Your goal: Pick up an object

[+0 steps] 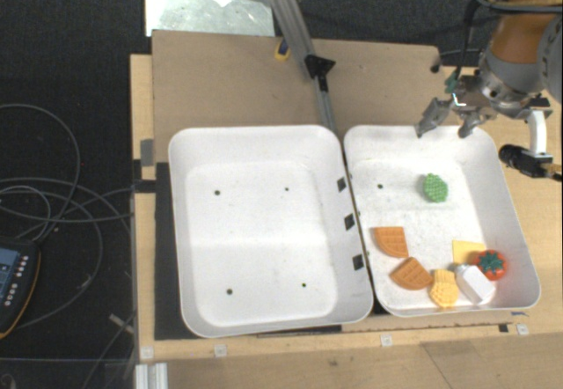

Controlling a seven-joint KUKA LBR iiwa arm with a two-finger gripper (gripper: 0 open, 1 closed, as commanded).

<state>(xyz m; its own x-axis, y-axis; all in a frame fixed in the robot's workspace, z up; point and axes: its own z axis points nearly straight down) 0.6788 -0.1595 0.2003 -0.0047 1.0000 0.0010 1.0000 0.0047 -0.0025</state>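
**Gripper raised and unladen at the far rim of the stocked bin**

The bench (220, 88) carries two shallow white bins edge to edge. The left bin (189, 150) is the natural drop side. The right bin (497, 180) holds all the stock.

The arm (528, 18) reaches in from the right. Its gripper (449, 121) hangs above the right bin's far rim, fingers spread apart with nothing between them, a stance suited to a descent.

Candidates in that bin: the green knobbly piece (435, 187) lies alone near the middle, nearest the gripper and the easiest target. Two orange wedges (391, 241) lie nearer the front. In the front corner, a yellow block (466, 249), white piece (475, 284) and red-green item (492, 265) crowd together, touching; I judge them awkward to grasp.
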